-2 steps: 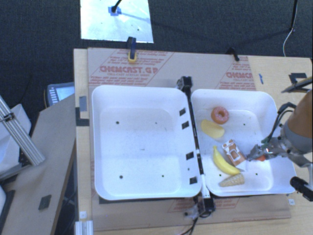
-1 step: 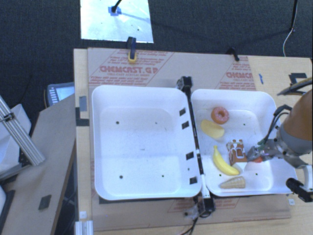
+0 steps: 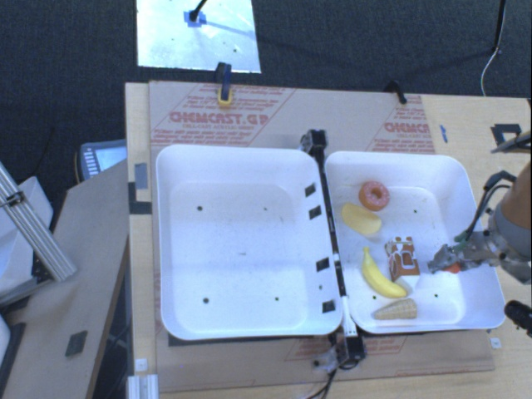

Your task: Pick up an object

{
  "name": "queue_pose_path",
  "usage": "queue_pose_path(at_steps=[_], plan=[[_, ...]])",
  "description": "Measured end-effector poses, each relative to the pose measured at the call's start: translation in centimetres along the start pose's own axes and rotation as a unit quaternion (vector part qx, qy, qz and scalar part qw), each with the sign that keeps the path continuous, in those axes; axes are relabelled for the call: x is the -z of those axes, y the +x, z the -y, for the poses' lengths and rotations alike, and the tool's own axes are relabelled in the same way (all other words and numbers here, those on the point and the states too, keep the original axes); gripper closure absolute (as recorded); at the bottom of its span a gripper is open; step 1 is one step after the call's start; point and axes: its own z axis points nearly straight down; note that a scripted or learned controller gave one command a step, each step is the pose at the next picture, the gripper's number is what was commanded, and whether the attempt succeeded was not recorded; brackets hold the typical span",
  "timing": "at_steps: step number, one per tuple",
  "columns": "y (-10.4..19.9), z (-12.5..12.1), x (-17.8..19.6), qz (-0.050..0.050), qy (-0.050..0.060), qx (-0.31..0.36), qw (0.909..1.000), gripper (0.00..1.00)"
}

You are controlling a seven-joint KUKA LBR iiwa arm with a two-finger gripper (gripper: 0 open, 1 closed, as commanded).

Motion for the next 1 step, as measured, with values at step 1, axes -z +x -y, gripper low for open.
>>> queue_pose_path(at_steps=[1], plan=[[0.87, -6.9, 10.55, 0.002, -0.006, 0.005, 1.0, 1.0]])
